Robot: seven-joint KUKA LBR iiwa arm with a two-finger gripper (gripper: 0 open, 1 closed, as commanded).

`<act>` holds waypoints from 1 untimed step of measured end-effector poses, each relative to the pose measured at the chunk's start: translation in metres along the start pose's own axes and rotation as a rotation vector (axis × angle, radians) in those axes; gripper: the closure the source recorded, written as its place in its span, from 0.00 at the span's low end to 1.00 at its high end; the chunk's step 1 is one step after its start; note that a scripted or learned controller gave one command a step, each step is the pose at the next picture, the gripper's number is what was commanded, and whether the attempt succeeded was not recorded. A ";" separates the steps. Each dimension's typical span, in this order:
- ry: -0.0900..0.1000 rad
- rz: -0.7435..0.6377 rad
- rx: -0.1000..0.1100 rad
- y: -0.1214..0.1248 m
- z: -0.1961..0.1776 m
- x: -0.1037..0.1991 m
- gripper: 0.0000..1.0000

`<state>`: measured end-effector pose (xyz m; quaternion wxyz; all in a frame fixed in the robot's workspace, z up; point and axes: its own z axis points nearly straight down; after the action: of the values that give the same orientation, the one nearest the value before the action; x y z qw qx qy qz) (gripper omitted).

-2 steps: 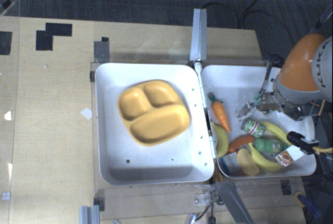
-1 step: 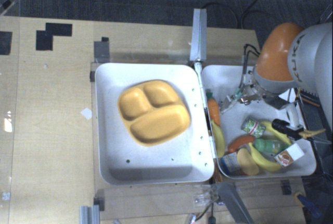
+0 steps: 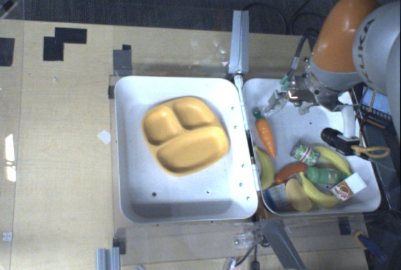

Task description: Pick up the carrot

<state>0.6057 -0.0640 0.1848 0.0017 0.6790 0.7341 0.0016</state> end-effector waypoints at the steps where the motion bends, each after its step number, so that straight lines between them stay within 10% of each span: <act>1: -0.001 -0.128 -0.002 0.007 0.082 -0.038 0.00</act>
<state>0.6157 -0.1017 0.1028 0.0026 0.6306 0.7761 0.0018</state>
